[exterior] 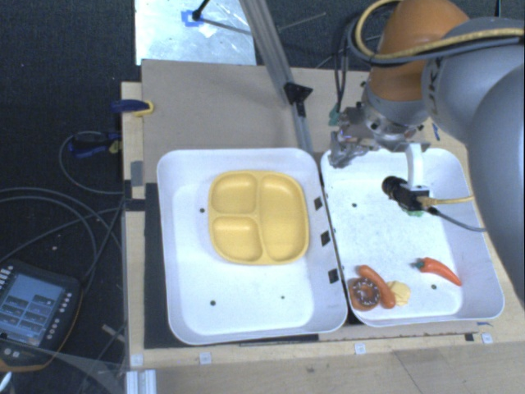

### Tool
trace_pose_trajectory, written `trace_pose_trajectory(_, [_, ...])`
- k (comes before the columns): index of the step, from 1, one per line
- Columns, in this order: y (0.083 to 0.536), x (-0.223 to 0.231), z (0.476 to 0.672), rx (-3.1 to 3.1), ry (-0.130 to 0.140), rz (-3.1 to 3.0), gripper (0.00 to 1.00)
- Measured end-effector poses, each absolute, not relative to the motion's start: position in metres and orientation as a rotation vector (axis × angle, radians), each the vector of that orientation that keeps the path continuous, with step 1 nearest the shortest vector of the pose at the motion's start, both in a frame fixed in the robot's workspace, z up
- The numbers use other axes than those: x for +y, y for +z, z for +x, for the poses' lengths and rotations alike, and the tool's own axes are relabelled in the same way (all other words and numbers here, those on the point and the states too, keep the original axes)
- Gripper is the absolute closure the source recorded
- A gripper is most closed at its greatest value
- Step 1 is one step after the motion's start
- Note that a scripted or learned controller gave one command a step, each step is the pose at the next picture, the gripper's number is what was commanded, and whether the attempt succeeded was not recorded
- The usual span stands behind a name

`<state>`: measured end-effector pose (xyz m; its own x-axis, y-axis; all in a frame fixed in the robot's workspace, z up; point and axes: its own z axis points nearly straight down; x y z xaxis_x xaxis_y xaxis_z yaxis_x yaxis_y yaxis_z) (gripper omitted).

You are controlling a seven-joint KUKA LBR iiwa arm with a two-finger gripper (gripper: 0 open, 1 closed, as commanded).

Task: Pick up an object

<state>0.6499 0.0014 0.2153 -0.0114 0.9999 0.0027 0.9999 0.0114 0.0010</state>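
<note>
The toys lie at the near edge of the right bin (467, 302): a sausage (374, 283) touching a doughnut (362, 294), a yellow piece (400, 291) just beside them, and a chilli pepper (437, 270) apart to their right. My pincer (344, 153) hangs over that bin's far left corner, well apart from them; whether it is spread or pressed together I cannot tell. The left bin (184, 302) holds a yellow divided plate (257, 217).
</note>
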Motion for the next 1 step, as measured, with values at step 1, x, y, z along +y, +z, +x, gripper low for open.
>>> trace_pose_trajectory(1, [0.2208, 0.0503, 0.6385, -2.233, -0.004, -2.208, 1.00])
